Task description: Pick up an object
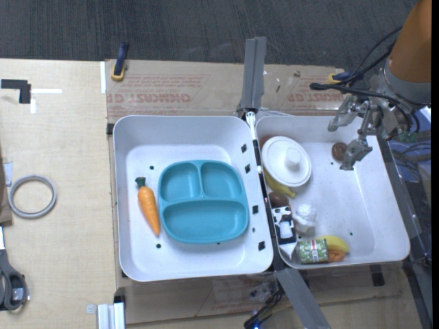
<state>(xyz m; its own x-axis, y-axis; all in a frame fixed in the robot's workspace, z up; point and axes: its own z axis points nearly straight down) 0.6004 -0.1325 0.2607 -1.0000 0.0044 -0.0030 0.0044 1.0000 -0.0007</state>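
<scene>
My gripper (341, 146) hangs over the far right corner of the right bin (384, 204), with its two fingers spread open. A small brown object (338, 150) lies on the bin floor and shows between the fingertips; I cannot tell whether they touch it. Left of it stands a white lidded pot (288, 160). Along the bin's left and front sides lie a white crumpled item (305, 214), a green can (312, 251) and a banana (337, 241). The left bin (130, 149) holds a teal divided plate (204, 201) and a toy carrot (149, 208).
A grey tape roll (31, 196) and scissors (10, 288) lie on the bench at the far left. A blue and yellow clamp (121, 60) sits on the cardboard behind the bins. A grey divider post (254, 74) rises between the bins. Cables (363, 53) trail near the arm.
</scene>
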